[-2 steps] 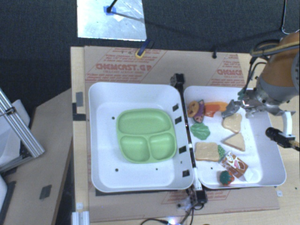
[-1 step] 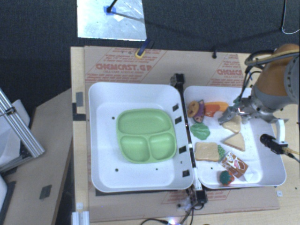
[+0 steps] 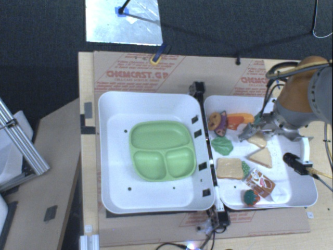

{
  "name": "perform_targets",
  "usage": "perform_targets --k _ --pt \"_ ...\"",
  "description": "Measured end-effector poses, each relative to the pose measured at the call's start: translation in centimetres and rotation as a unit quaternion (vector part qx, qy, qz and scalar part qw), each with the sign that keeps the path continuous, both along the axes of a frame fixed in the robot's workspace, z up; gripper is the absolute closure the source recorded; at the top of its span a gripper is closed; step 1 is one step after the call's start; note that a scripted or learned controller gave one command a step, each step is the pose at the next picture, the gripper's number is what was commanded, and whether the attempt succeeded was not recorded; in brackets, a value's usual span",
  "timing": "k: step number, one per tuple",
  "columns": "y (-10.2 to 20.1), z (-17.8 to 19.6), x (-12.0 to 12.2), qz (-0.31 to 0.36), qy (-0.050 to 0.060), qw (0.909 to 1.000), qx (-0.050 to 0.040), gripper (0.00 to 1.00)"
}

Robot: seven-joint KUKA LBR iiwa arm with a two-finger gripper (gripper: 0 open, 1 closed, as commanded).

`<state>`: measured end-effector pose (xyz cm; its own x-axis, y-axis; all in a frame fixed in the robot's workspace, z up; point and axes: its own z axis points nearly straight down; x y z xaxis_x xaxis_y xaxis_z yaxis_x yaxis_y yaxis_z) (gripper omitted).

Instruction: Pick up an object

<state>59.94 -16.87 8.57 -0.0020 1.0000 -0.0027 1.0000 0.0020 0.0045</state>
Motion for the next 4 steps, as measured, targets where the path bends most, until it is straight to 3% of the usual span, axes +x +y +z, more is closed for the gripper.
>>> perform_targets --k 1,3,4 --pt "-0.1 1.4 0.3 0.0 -0.005 1.0 -0.0015 1.0" --pt "-0.6 11.3 2.1 0.001 -0.002 1.0 0.0002 1.0" --pt "-0.7 14.1 2.2 0.002 0.0 1.0 0.0007 1.0"
